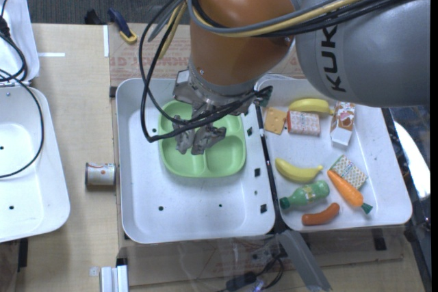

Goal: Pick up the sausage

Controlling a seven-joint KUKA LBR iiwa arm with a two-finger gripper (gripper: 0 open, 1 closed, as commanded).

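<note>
1. Arm (328, 17): we see it coming in from 3 o'clock, with the orange band sitting over the back edge of the left bin (137, 215). It hides most of the wrist.
2. Left bin: holds a green divided plate (229, 157) in its upper half, and the floor toward 6 o'clock is bare white.
3. Right bin (390, 208): holds all the toy food. From 12 o'clock down: a cracker (274, 121), a red packet (304, 123), a banana (310, 105), a small carton (342, 124), a second banana (297, 169), a patterned block (348, 171), a carrot (348, 191), a green bottle (305, 195), then the sausage (321, 214).
4. Gripper (197, 139): it hangs low over the plate's left compartment. We can't tell whether the claw is open or closed, since cables and the grey linkage blur together there. We see nothing we could call an item between them.
5. Sausage: it lies flat near the front rim of the right bin, at 6 o'clock in that bin, just below the bottle and left of the carrot tip. It's well apart from the gripper and in the other bin altogether.
6. Progress, our read: nothing is done on the pick. The sausage is ungrasped and unlifted. What's left is to cross to the right bin toward 4 o'clock from the gripper, descend on the sausage, close and lift.
</note>
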